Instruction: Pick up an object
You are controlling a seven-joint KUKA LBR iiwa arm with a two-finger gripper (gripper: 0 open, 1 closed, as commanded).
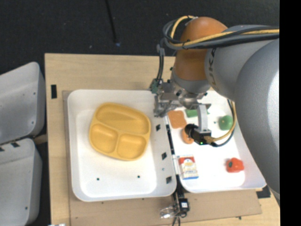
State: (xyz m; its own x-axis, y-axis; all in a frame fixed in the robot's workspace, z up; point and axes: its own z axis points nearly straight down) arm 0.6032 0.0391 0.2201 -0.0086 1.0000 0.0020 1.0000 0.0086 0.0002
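Observation:
My gripper (181,106) hangs over the top left part of the right bin (249,173), under the orange band of the wrist. Just below it lies a flat orange-brown piece (177,119), with a small green item (192,112) beside it. A small orange round thing (188,137) lies a bit lower, partly behind a black part and cable of the arm. Further right sit a green object (226,122) and a red object (234,165). A small white and red box (187,167) lies near the bin's front left corner.
The left bin (80,182) holds a yellow divided plate (120,131). The grey arm covers the right bin's upper right part. A ridge between the two bins (168,149) runs just left of the gripper. White chairs stand at the far left.

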